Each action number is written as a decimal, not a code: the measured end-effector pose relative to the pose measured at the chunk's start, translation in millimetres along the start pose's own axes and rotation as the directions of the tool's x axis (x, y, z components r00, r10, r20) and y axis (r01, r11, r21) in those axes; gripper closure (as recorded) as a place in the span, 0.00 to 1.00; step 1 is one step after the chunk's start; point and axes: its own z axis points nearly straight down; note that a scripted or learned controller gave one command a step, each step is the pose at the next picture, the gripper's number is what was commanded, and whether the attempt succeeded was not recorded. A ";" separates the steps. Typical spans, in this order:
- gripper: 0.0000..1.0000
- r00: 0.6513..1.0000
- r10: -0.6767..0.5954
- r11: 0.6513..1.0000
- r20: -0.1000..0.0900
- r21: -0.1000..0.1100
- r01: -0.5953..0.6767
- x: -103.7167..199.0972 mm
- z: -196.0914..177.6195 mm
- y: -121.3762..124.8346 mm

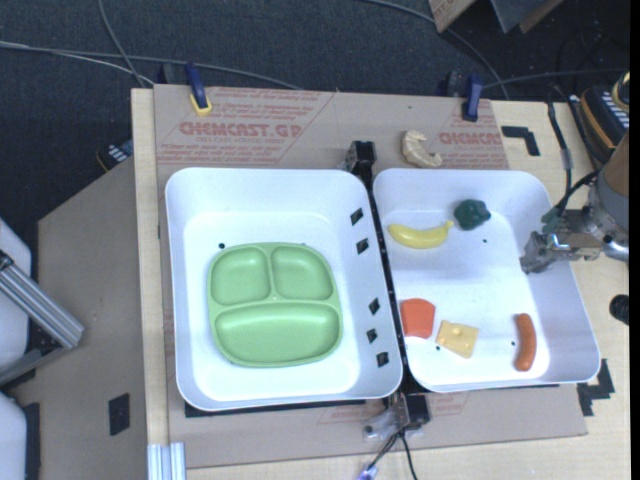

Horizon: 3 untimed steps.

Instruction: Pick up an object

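The right bin holds a yellow banana, a dark green broccoli piece, an orange-red block, a yellow cheese wedge and a red-orange sausage. My gripper sits at the right bin's right rim, level with the banana and well to the right of it. It is above the sausage in the view and touches none of the objects. Nothing shows between its fingers.
The left bin holds a green divided plate. A beige object lies on the board behind the right bin. Blue clamps hold the board's far edge, and cables cross the dark floor beyond.
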 end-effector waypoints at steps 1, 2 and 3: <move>1.00 1.000 -0.001 1.000 0.000 -0.001 0.001 6.5 -62.5 3.1; 1.00 1.000 0.001 1.000 -0.002 0.005 -0.001 6.6 -71.7 3.9; 1.00 1.000 -0.005 1.000 -0.005 0.008 0.005 65.5 -63.1 25.6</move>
